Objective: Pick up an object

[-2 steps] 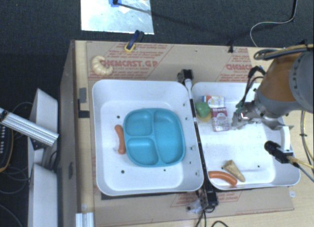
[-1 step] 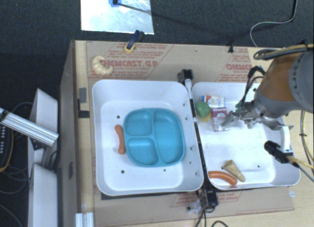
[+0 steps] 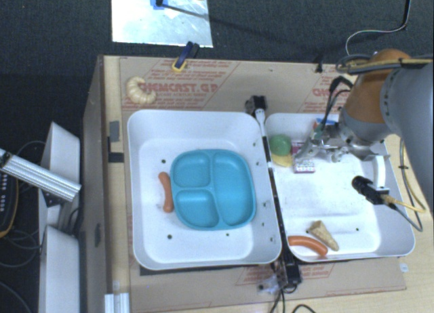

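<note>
My gripper (image 3: 313, 150) hangs low over the bin (image 3: 339, 200), up near its far end. I cannot tell from here if it is open or closed, and I see nothing held in it.

The thing closest to me is a small pink-and-white thing (image 3: 304, 167). It lies just beside my tip, touching or almost touching; I cannot say which. A green ball (image 3: 280, 145) and a small yellow thing (image 3: 283, 160) sit a bit further off, tucked up against the wall between the two bins. A tan wedge (image 3: 324, 235) and an orange sausage (image 3: 307, 244) lie well away from me, at the other end of the bin.

What could go wrong? The pink-and-white thing looks small and flat, so I think I could close just above it and catch only air. If I come down a little off, I could push it along the floor and not catch it.

The green ball is round, so a bump from me would likely make it roll. It also sits so near the wall that one side of me may hit the wall first. The small yellow thing is right next to it, and I might nudge both and grab neither.
</note>
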Motion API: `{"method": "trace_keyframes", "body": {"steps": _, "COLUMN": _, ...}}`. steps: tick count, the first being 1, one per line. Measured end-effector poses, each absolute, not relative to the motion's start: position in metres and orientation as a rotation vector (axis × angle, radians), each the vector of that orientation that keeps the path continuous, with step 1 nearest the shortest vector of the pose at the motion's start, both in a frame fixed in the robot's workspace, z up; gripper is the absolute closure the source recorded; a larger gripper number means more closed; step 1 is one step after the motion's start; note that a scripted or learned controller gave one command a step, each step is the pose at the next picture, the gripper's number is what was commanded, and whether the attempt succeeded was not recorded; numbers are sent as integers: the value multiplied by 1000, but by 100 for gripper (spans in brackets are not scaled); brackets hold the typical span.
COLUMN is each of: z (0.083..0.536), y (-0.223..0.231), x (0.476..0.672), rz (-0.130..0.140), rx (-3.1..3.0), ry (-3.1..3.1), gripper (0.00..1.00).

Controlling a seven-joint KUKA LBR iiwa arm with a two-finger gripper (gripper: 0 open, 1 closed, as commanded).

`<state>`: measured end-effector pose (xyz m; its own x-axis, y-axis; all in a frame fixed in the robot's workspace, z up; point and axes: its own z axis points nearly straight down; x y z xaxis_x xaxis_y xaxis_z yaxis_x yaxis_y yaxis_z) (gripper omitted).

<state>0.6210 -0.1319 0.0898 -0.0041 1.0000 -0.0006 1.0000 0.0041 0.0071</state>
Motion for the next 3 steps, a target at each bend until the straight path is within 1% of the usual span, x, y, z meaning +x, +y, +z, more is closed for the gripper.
{"method": "trace_keyframes", "body": {"steps": 1, "z": 91, "y": -124, "x": 668, "rz": -15, "rx": 2225, "ry": 2218, "gripper": 0}}
{"method": "trace_keyframes", "body": {"steps": 2, "z": 91, "y": -107, "x": 668, "rz": -8, "rx": 2224, "ry": 2220, "gripper": 0}}
{"method": "trace_keyframes", "body": {"steps": 3, "z": 90, "y": -98, "x": 668, "rz": -21, "rx": 2223, "ry": 2212, "gripper": 0}}
